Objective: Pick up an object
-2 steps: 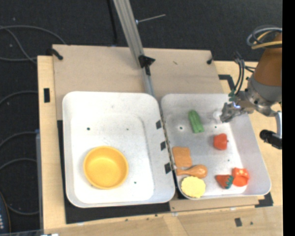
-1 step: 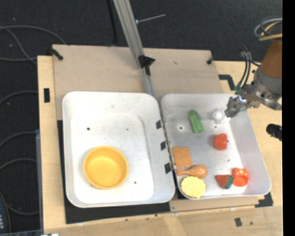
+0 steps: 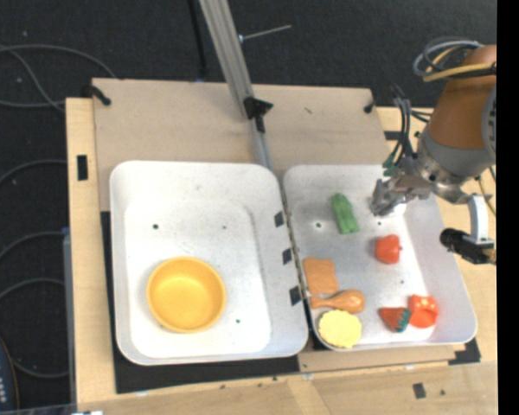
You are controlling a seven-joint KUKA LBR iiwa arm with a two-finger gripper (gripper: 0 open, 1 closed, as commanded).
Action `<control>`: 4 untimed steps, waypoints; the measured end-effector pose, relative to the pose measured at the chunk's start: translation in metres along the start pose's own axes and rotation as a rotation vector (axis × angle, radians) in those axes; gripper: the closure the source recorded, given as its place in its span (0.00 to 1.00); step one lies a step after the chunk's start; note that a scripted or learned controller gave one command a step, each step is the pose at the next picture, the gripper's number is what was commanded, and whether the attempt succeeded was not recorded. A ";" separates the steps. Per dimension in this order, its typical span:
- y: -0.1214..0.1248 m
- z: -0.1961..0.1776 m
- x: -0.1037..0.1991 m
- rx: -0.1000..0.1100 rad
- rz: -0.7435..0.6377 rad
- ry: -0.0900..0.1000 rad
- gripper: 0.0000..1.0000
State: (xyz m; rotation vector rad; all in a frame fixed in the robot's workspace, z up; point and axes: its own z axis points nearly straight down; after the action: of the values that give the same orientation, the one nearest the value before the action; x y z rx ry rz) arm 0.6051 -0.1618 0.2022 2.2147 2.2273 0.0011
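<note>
1. Your gripper (image 3: 386, 199) hung over the upper part of the right bin (image 3: 432, 232), just to the right of the green piece (image 3: 345, 213) and above the small red piece (image 3: 387, 249) in the picture.
2. You could not tell from this slant whether it was open or closed; nothing showed between its tips.
3. The green piece lay tilted near the bin's upper middle, close beside the gripper but apart from it as far as you could see.
4. The small red piece sat alone near the bin's centre, below the gripper.
5. Along the bin's left and lower side you had an orange flat block (image 3: 320, 275), a tan drumstick-shaped piece (image 3: 339, 301) just under it, and a yellow round piece (image 3: 340, 328) at the bottom edge.
6. A red and green piece (image 3: 411, 314) lay at the lower right corner.
7. In the left bin (image 3: 199, 206) a yellow bowl (image 3: 186, 294) stood upright at the lower left.
</note>
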 end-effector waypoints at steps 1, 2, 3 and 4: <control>-0.007 -0.016 0.052 0.000 0.003 0.001 1.00; -0.007 -0.024 0.104 0.001 0.002 0.001 1.00; -0.019 -0.019 0.157 0.001 0.003 0.000 1.00; -0.028 -0.027 0.198 0.001 -0.001 0.002 1.00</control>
State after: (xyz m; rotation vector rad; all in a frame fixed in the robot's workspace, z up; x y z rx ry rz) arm 0.5762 0.0364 0.2293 2.2151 2.2304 0.0017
